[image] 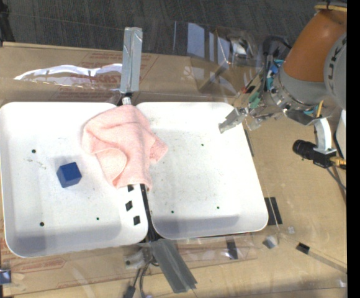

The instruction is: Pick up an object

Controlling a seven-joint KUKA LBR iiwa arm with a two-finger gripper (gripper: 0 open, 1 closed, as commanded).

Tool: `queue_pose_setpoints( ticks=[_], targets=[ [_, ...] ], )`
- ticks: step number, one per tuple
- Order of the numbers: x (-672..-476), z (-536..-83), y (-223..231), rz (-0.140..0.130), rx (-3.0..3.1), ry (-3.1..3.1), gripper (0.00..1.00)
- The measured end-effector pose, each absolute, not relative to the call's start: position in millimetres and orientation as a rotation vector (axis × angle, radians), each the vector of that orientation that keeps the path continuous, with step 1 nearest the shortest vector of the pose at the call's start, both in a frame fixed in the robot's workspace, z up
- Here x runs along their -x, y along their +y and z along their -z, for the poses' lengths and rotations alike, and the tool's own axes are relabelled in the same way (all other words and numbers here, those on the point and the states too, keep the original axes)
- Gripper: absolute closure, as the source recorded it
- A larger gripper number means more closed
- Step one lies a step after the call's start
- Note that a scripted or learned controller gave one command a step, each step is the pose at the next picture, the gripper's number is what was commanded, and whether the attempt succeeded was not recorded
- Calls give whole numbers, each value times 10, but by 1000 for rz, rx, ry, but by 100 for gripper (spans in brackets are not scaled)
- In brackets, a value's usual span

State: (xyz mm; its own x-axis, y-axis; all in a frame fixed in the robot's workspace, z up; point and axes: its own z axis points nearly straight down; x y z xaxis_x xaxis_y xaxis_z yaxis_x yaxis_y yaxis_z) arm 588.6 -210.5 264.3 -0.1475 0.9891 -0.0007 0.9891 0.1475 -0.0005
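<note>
Arm reaches in from far right — gripper (pixel 229 124) low over the right bin's (pixel 229 219) far-right corner, finger state can't be told. Pink cloth (pixel 123 146) drapes across the divider; blue cube (pixel 69 174) in left bin (pixel 18 241).

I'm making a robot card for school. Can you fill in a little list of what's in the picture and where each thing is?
bins: two white bins side by side, left bin and right bin
cube: blue cube, in the left bin, resting on its floor
cloth: pink cloth, crumpled, draped over the divide between the bins, mostly on the left side
arm: grey with an orange band, reaching in from the right
end effector: end effector, above the right bin's upper right corner, away from cube and cloth
held: nothing visible
</note>
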Motion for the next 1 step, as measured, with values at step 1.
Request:
queue_pose_setpoints(
  ticks=[1],
  targets=[
    [-6485,-2122,-2098,3,-2088,2349,0]
  ],
)
